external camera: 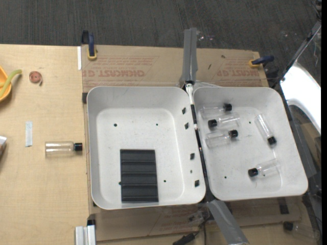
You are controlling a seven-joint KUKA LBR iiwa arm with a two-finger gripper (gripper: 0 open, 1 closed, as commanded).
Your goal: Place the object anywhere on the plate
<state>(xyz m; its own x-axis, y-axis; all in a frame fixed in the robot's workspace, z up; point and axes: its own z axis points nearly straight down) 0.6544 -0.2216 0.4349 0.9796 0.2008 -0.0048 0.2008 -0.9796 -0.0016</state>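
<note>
Five clear vials [232, 135] lie in the right bin [286, 188]; a black ribbed plate [138, 176] lies in the left bin [102, 116]. Both rest on the wooden bench [41, 188] above dark carpet [127, 9]. The pincer's state cannot be told.

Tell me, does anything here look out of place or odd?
One clear vial lies on its side on the wooden bench, left of the left bin, while five like it lie scattered in the right bin. The dark ridged plate sits in the left bin with nothing on it.
</note>
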